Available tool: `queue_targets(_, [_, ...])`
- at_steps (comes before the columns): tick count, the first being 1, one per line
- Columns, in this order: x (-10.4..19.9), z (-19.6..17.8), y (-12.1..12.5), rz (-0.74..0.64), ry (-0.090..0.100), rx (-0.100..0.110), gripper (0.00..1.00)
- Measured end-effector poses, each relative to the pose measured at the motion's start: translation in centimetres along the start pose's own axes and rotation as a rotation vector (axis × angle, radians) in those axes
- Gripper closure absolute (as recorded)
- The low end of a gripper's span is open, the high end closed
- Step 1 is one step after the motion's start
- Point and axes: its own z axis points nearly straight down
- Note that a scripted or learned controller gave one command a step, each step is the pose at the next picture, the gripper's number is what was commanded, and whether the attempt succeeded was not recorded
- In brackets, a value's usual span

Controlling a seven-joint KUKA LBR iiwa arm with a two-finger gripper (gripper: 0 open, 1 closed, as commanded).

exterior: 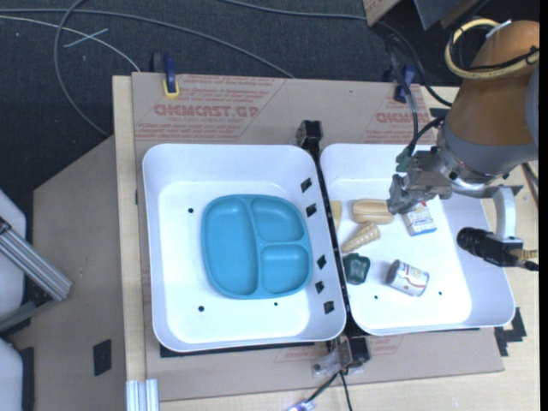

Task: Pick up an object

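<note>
The end effector hangs low in the right bin, just beside a tan bread roll and a small blue-and-white packet, so it could bump one away; I cannot tell its state.

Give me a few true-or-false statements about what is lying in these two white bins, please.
1. The blue plastic divided plate lies in the left white bin. True.
2. The small silver can stands upright. False: it lies on its side in the right white bin.
3. The gripper hangs over the right bin. True.
4. The dark green object sits on the plate. False: it lies in the right bin, near the divider.
</note>
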Motion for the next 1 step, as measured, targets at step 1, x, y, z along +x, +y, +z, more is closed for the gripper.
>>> queue_targets(1, [4.76,1.63,-0.13,0.001,-0.001,0.002,1.00])
